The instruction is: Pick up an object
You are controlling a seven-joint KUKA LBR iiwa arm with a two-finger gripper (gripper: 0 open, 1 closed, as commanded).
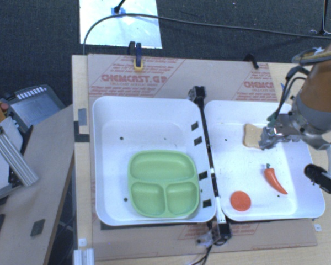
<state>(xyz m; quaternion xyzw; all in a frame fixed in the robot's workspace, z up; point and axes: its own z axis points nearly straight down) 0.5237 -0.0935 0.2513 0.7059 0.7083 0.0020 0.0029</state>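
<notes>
In the right bin [226,164] lie a tan slice of bread [251,134] near the back, an orange carrot with a green top [275,179] to the right of centre, and a flat red-orange disc [241,201] near the front edge. My gripper [266,139] hangs over the right edge of the bread slice, low in the bin. The arm comes in from the right, its orange band above the wrist.
The left bin [116,126] holds a green divided plate [163,184] at its front. A black strip with clips [205,153] runs between the two bins. A black part of the arm's mount [321,178] sits at the right bin's right rim.
</notes>
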